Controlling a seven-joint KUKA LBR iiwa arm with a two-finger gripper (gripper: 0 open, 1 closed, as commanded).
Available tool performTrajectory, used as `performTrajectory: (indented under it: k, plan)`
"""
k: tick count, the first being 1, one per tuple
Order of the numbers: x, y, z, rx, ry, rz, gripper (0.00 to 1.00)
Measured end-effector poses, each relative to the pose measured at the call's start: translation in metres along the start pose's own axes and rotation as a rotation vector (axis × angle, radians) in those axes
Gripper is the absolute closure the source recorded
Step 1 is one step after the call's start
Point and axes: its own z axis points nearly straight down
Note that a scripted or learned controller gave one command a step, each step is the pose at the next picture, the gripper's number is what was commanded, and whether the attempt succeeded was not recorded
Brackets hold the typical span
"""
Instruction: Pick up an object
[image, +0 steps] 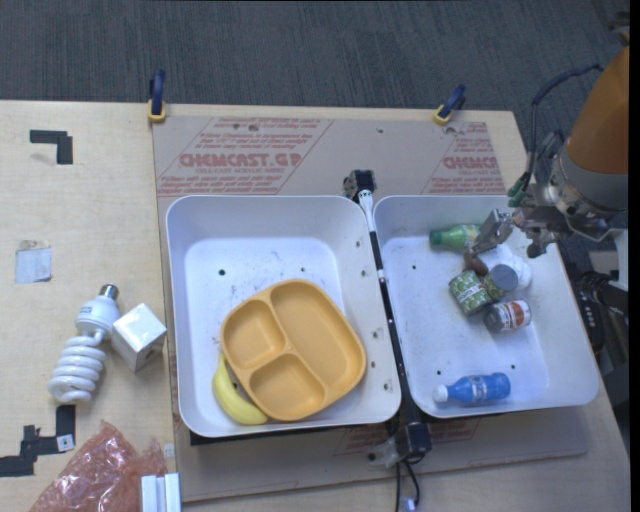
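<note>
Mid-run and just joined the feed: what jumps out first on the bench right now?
The yellow divided plate fills the left bin, with a banana poking out from under its lower edge. In the right bin, the gripper hangs over a cluster of small items near a green bottle, while a blue bottle lies alone near the front.

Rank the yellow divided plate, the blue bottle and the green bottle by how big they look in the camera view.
1. yellow divided plate, by far.
2. blue bottle.
3. green bottle, though the gripper partly hides it, so the last two are uncertain.
</note>
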Motion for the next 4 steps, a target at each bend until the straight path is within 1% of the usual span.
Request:
performTrajectory:
  k: [1,2,3,4]
  plan:
    - [-0.033,0.0,0.127,-0.012,-0.005,0.003,0.0]
    - [-0.056,0.039,0.146,0.0,0.001,0.002,0.0]
    - [-0.057,0.039,0.136,-0.001,0.0,0.003,1.0]
    - [-0.057,0.039,0.136,-0.001,0.0,0.003,0.0]
